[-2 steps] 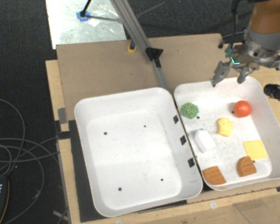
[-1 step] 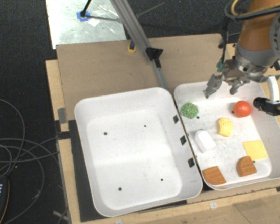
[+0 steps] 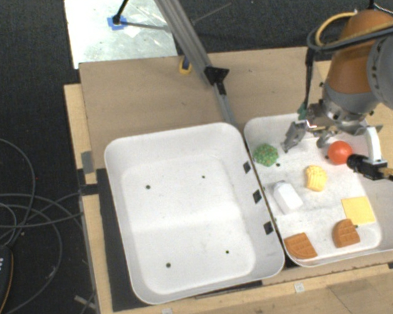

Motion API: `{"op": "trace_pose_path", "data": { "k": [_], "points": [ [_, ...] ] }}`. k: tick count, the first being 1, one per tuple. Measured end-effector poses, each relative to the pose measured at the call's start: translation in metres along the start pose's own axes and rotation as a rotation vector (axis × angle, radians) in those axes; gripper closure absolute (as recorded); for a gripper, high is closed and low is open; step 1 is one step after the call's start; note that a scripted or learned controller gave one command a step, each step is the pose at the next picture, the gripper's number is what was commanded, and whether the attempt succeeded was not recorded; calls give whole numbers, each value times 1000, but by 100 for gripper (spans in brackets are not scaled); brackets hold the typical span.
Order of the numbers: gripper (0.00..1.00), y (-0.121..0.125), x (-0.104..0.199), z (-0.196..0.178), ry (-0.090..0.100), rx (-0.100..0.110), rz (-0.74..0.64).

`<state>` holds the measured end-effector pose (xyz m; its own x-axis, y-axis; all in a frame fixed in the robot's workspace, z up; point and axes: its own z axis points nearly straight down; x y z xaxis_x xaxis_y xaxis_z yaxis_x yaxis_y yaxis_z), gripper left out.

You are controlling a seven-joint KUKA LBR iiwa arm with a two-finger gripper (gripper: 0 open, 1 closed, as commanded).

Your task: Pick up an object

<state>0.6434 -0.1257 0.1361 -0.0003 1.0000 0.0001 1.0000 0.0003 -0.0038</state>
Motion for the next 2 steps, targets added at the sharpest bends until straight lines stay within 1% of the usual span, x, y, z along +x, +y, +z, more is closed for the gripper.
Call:
{"op": "trace_pose_path", "data": {
  "k": [1, 2],
  "points": [
    [0, 0, 0, 48, 0, -1, -1],
    [100, 2, 0, 34, 0, -8, -1]
  ]
}}
